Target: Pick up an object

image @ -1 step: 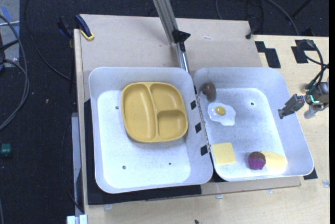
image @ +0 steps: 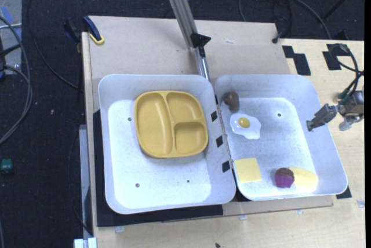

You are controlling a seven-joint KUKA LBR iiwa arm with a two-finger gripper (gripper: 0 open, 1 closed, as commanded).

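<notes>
Fried egg (image: 245, 126), right bin (image: 324, 142), gripper (image: 320, 117) nearby

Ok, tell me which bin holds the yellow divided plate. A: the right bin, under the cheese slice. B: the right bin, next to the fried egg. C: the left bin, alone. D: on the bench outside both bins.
C: the yellow divided plate lies by itself in the left bin, while the fried egg and cheese slice sit in the right bin.
</notes>
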